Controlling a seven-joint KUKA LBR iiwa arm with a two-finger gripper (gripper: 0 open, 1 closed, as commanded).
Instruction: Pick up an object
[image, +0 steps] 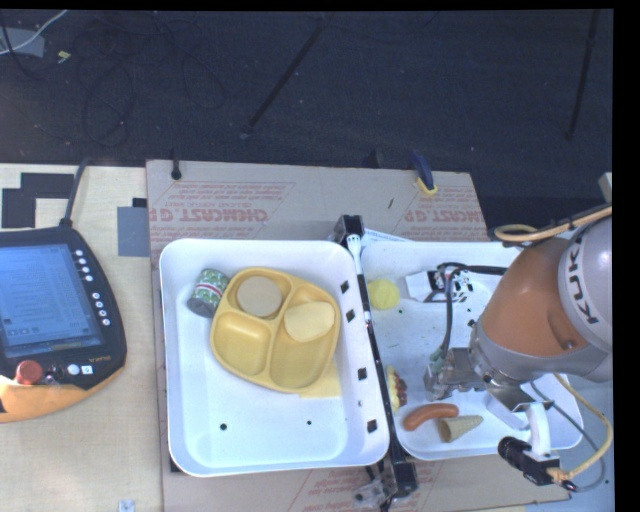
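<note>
Orange-banded arm (535, 300) is lowered over the right bin (410, 270) at the frame's lower right, its claw (447, 375) just above a red sausage (429, 414) and a tan cone (459, 428) on the bin floor. Claw state cannot be told, and nothing is seen pinched. By this judgement, the pick is not yet done: approach complete, grasp and lift remaining.

A red sausage (430, 414) lies flat in the right bin's near part, a tan cone (458, 428) just beside it (on its side); a yellow ball (383, 294) sits farther back.
</note>
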